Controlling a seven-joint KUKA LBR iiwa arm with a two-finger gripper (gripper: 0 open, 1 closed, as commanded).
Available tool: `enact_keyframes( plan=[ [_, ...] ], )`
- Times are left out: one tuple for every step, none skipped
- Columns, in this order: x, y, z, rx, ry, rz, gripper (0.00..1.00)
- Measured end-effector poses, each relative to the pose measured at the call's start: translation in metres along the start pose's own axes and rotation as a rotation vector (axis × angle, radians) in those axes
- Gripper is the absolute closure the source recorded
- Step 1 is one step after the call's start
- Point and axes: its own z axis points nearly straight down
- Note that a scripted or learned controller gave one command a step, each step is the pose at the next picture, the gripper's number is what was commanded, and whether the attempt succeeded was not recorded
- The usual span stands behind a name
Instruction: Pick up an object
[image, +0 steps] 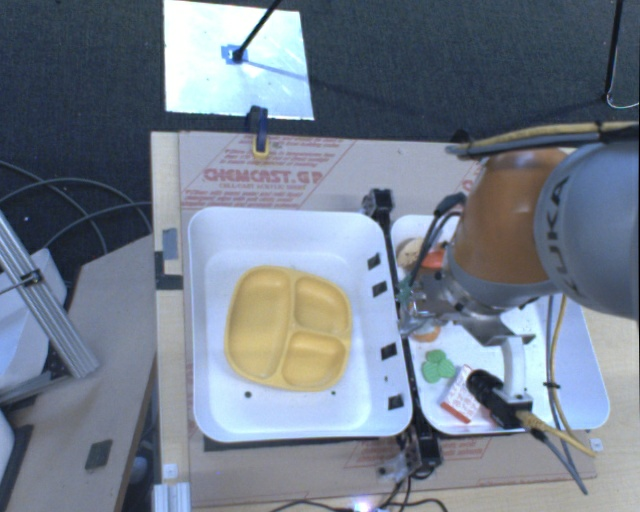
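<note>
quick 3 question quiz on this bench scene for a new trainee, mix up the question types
1. True or false: the yellow divided plate lies in the left bin.
2. Which bin is the arm above? A) left bin B) right bin C) neither
3. What colour is the small flat piece lying beside the red and white packet?

Key
1. True; it sits near the middle of that bin.
2. B; the arm covers much of the right bin.
3. Green.

arm (530, 230) hiding much of right bin (590, 400), tool unseen
</note>
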Motion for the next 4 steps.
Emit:
enact_keyframes(
  plan=[
    [0.072, 0.035, -0.145, -0.014, 0.004, -0.003, 1.00],
    [0.026, 0.157, -0.036, 0.000, -0.005, 0.012, 1.00],
    [0.034, 0.079, 0.000, 0.014, -0.002, 0.011, 1.00],
    [0.061, -0.006, 0.046, 0.016, -0.001, 0.009, 1.00]
  ],
)
